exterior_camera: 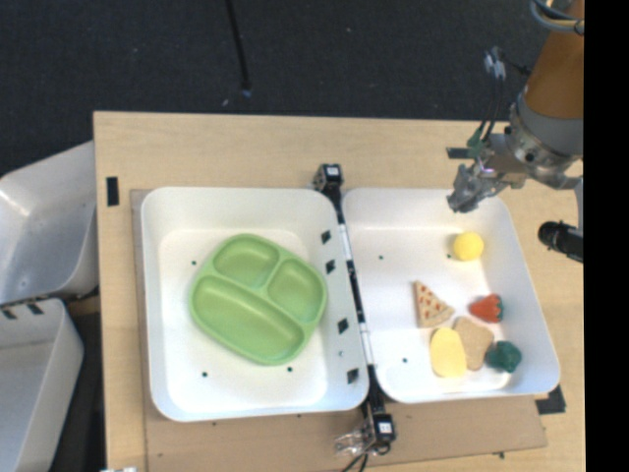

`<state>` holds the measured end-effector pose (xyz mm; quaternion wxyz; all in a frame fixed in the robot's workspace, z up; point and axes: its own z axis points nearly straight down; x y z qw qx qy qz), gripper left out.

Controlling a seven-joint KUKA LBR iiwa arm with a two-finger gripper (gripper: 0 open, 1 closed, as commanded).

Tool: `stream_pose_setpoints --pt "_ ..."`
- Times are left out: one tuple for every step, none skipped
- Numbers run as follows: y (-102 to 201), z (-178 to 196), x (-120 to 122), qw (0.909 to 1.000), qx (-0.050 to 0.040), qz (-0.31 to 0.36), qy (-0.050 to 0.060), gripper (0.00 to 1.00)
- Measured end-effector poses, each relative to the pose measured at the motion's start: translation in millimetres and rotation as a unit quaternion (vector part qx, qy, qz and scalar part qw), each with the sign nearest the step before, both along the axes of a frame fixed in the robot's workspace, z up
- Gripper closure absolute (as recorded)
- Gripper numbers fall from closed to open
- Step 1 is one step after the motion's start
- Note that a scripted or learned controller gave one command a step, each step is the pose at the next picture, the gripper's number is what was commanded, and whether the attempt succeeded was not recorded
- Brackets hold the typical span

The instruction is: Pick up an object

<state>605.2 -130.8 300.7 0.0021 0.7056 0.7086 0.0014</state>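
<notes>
White plastic forms the two shallow bins that sit side by side on the light wooden desk point(118, 155), joined along a central seam fitted with small black clips. The left bin point(157, 293) carries a green divided tray point(257, 298) with three compartments, lying flat near the bin's centre. The right bin point(393, 224) carries six small objects, all loose on its floor. A yellow ball point(468, 246) lies toward 1 o'clock from the bin's centre. A pizza slice toy point(430, 305), triangular with red dots, lies near the centre. A red object point(486, 309) lies at 3 o'clock from the pizza slice toy, close to it but apart. A yellow oval piece point(448, 352) lies at 5 o'clock from the pizza slice toy and touches a tan bread-shaped piece point(474, 340) on its right side. A dark green object point(506, 356) lies just beside the tan bread-shaped piece, toward the bin's 4 o'clock corner. The arm point(555, 87), grey with an orange band, enters from 3 o'clock at the top of the view. The gripper point(468, 197) hangs over the right bin's far rim, at 12 o'clock from the yellow ball and apart from it. Nothing is between its fingers; whether they are spread or pressed together cannot be told at this resolution.
</notes>
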Motion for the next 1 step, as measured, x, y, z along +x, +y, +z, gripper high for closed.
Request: stream_pose_setpoints --pt "40.6 -8.1 -7.4 1.0000 0.0001 0.000 0.003 1.00"
